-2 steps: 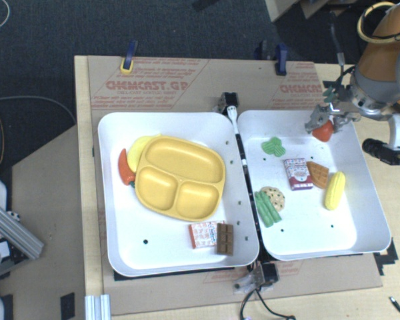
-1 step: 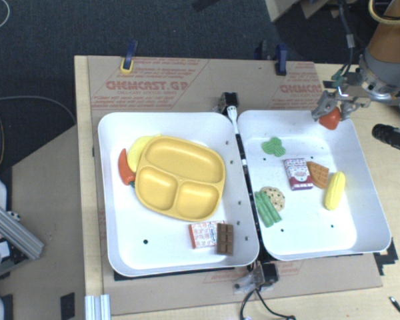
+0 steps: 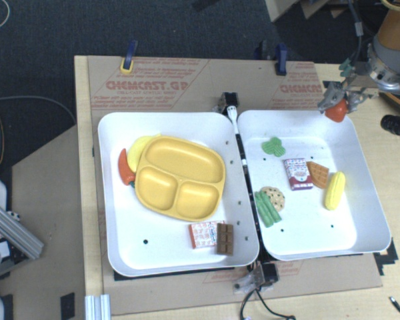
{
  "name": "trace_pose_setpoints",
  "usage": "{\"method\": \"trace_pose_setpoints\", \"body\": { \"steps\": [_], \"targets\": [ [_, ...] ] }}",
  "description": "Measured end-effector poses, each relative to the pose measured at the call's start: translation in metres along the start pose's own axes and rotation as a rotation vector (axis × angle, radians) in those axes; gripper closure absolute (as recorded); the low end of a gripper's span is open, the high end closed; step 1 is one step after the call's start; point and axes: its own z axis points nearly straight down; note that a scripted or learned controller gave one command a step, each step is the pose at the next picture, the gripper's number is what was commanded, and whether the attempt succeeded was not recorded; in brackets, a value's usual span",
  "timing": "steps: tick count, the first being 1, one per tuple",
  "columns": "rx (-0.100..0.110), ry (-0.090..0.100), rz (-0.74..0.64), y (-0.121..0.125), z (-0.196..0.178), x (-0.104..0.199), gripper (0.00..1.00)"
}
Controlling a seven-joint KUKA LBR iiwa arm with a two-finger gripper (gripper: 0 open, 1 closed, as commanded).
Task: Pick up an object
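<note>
My gripper (image 3: 338, 107) hangs over the far right corner of the right bin (image 3: 360, 145), with the arm coming in from the upper right. A small red-orange object (image 3: 335, 113) sits between its fingertips, lifted above the bin's rim. In the right bin lie a green leafy piece (image 3: 274, 147), a red-and-white packet (image 3: 297, 174), an orange cracker (image 3: 318, 173), a yellow corn cob (image 3: 334, 190), a cookie (image 3: 274, 195) and green beans (image 3: 267, 210).
The left bin (image 3: 113, 199) holds a yellow divided tray (image 3: 179, 177), a red pepper (image 3: 125, 169) and a yellow piece (image 3: 140, 149) tucked at its left, plus a second red-and-white packet (image 3: 203, 235) and a brown chocolate bar (image 3: 225, 239) near the front.
</note>
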Motion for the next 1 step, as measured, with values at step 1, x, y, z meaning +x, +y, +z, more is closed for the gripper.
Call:
{"method": "trace_pose_setpoints", "body": {
  "steps": [1],
  "targets": [
    [0.01,0.004,0.0,-0.0491,0.0002,0.0348,1.0]
  ]
}}
